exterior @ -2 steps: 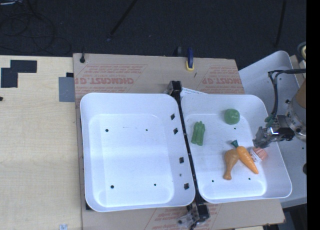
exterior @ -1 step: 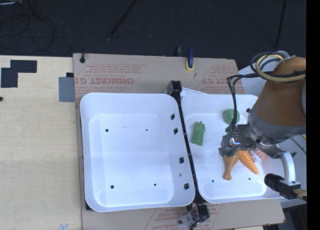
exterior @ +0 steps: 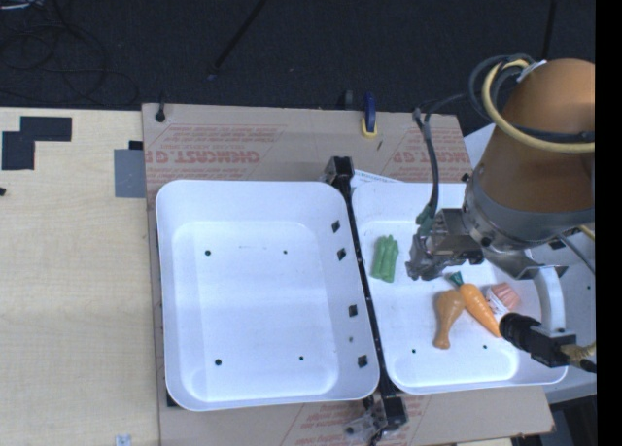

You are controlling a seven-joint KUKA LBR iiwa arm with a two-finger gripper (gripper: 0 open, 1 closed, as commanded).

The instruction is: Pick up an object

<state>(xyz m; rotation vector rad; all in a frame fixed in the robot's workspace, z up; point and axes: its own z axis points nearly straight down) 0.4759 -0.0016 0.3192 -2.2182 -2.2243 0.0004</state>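
- Bench: pale wood surface carrying a cardboard sheet, which serves as a base for two shallow white bins set side by side.
- Left bin: bears no loose items; judged to be the place where picked things would go.
- Right bin: holds all the candidate objects, grouped toward its middle and right, so the arm works on this side.
- Green object: small, ribbed, lying flat near the bin's left wall, just beside the pincer and apart from the other pieces; judged the easiest pick for that reason.
- Orange carrot-like toy: lies flat, touching a tan drumstick-like piece; the crowding would make a clean grasp harder.
- Pinkish piece: partly hidden behind the carrot; identity unclear.
- Pincer: dark, low over the right bin between the green object and the orange cluster. Whether it is spread or pressed together cannot be told, and nothing is seen caught in it.
- Arm: orange-banded, reaching in from the right, wrist pointing down over the bin.
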